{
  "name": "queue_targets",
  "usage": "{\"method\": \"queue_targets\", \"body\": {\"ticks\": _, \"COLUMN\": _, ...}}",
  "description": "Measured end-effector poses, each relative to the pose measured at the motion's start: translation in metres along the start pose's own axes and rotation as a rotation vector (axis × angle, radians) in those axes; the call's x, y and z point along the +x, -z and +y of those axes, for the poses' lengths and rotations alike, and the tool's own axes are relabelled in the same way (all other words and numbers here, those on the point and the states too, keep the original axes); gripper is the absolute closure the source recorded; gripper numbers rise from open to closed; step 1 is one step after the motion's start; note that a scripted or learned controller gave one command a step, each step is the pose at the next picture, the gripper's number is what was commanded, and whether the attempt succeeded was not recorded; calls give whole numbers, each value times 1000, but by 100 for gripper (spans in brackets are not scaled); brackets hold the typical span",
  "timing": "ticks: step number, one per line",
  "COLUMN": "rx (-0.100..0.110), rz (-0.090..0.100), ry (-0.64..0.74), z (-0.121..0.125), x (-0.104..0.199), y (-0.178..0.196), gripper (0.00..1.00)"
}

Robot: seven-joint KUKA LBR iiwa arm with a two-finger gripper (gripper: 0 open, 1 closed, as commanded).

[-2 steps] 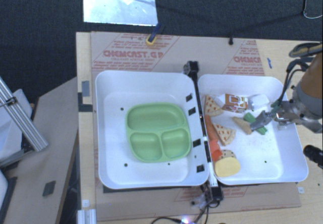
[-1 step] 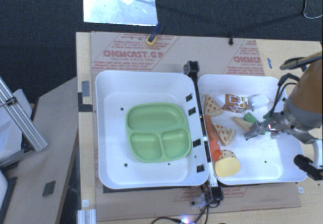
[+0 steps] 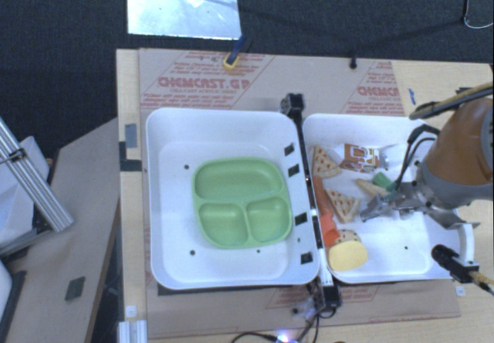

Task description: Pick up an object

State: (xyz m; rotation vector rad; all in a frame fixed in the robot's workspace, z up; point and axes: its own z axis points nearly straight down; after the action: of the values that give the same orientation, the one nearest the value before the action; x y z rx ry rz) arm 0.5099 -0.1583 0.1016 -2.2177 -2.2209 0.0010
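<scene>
My gripper (image 3: 384, 205) hangs low in the right bin (image 3: 401, 260), reaching in from the right under the orange-banded wrist. Its tip sits just right of a triangular pizza-slice toy (image 3: 342, 203) and next to a tan piece (image 3: 368, 188) and a small green piece (image 3: 382, 179). A second pizza slice (image 3: 324, 162) and a brown-and-white packet (image 3: 361, 156) lie toward the bin's back. An orange carrot-like stick (image 3: 327, 224) runs along the left wall, with a yellow rounded block (image 3: 347, 253) at the front left. I see nothing lifted.
The left bin (image 3: 166, 179) holds a green three-compartment plate (image 3: 237, 202). A black divider with clips (image 3: 302, 179) separates the bins. The right bin's front right floor is bare white.
</scene>
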Motion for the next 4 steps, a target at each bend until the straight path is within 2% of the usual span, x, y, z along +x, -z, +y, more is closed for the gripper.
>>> {"method": "queue_targets", "body": {"ticks": 1, "rx": -2, "rz": -1, "ry": -1, "z": 1, "x": 0, "y": -18, "gripper": 0}}
{"method": "queue_targets", "body": {"ticks": 2, "rx": -5, "rz": -2, "ry": -1, "z": 1, "x": 0, "y": -7, "gripper": 100}}
{"method": "queue_targets", "body": {"ticks": 3, "rx": -9, "rz": -4, "ry": 2, "z": 5, "x": -8, "y": 54, "gripper": 100}}
{"method": "queue_targets", "body": {"ticks": 4, "rx": -9, "rz": -3, "ry": 3, "z": 2, "x": -4, "y": 100, "gripper": 100}}
